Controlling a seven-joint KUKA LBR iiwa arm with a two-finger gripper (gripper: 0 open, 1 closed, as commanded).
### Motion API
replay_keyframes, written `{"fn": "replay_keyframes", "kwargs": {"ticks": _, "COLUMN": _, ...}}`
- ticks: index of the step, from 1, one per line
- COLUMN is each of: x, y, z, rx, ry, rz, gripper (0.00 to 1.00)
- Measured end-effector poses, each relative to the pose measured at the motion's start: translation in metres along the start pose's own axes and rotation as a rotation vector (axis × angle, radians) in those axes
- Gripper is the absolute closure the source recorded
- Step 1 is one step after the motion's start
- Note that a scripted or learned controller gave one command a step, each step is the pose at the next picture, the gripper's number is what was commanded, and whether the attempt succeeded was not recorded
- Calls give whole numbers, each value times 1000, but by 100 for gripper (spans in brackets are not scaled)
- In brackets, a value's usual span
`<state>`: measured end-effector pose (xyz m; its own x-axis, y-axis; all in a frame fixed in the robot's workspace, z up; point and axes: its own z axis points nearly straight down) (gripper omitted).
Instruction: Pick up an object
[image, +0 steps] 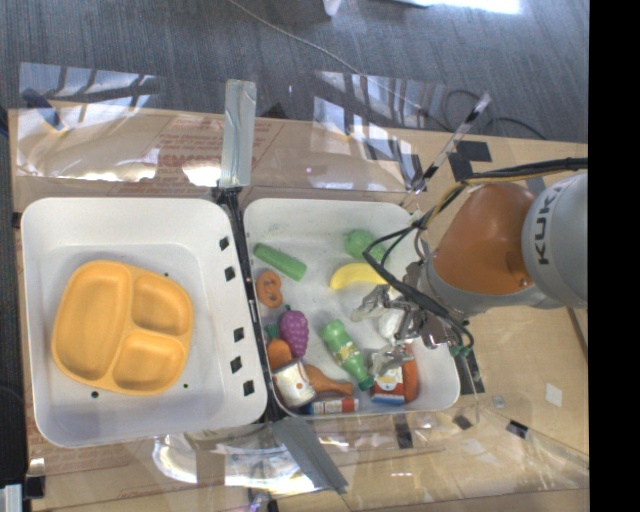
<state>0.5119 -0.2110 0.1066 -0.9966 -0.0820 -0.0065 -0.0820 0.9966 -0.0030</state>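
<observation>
My gripper (388, 326) is down in the right bin (318, 215), near its right wall, and stands open. One finger (375, 298) is just below the yellow banana (355, 275). The other finger sits right above the red-orange carton (398, 382). Between them I see only white bin floor. A green bottle (343, 345) lies just left of the gripper. Further left are purple grapes (294, 328), an orange round piece (268, 288) and a green cucumber (278, 262). A small green piece (358, 241) lies near the back.
A white cup (293, 385), a brown piece (325, 378) and a red tube (335, 406) crowd the right bin's front edge. The left bin (60, 225) holds a yellow divided plate (122, 326). Cables (400, 240) trail from the wrist over the bin's back right corner.
</observation>
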Motion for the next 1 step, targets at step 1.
{"fn": "replay_keyframes", "kwargs": {"ticks": 1, "x": 5, "y": 42, "z": 14, "rx": -3, "ry": 5, "rz": -5, "gripper": 0}}
